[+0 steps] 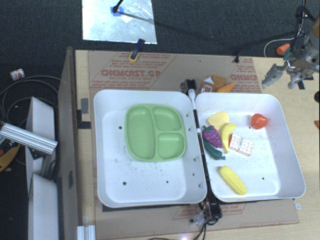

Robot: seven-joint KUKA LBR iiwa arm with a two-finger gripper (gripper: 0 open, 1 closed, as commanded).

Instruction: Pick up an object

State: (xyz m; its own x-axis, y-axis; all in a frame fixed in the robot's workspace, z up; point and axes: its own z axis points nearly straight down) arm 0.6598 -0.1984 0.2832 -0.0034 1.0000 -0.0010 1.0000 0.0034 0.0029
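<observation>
Two white bins side by side, and the right bin is our landmark, because that is where all the loose pieces lie. The left bin carries just a green divided plate, well away from the right bin's contents.

Inside the right bin, toward its near edge, the corn cob lies alone, long axis running diagonally from upper left to lower right. Up against the bin's left wall there is a tight cluster: purple grapes, a dark green piece just below them, a yellow banana and another yellow piece above. A small white-and-red box sits just beside the banana. Near the bin's far side a red tomato stands apart from everything.

Now the gripper: it hangs outside the right bin, beyond its far right corner, nothing between its fingers, and they look spread apart. So every candidate lies down and to the left of it. The tomato looks nearest and least crowded; the corn lies furthest.
</observation>
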